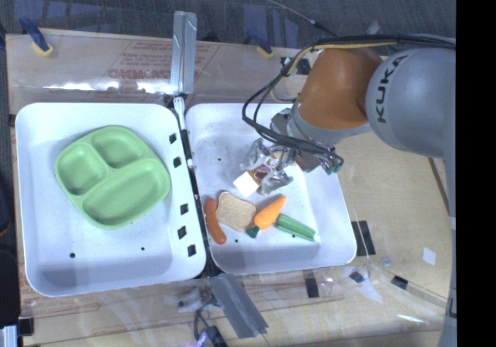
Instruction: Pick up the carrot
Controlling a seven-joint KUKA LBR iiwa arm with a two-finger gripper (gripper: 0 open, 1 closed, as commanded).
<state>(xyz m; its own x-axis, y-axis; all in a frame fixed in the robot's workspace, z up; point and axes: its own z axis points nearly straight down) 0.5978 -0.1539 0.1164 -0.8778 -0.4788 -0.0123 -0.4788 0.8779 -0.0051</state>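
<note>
The carrot (268,213) is seen as a small orange toy piece, tapered, with a dark green stub at its lower left end. It lies tilted in the right bin (333,218), near that bin's front edge, its thick end pointing up and to the right. It is touching or just beside a slice of toast (235,211) on its left, and a green bean-like piece (297,228) lies just to its right. A red sausage (214,221) is placed left of the toast, close to the bin's left wall.

The end effector (273,166) is positioned above the carrot in the view, over the middle of the right bin, with a small white and red block (251,180) just beside it. How far its fingers are parted cannot be told, and nothing can be seen held by it.

The word KUKA (385,88) is read in dark letters on the grey arm, beside the orange band (335,90). Faded red print is seen on the table (139,59) behind the bins but cannot be read.

In the left bin (39,206) a green divided plate (113,175) is set.
</note>
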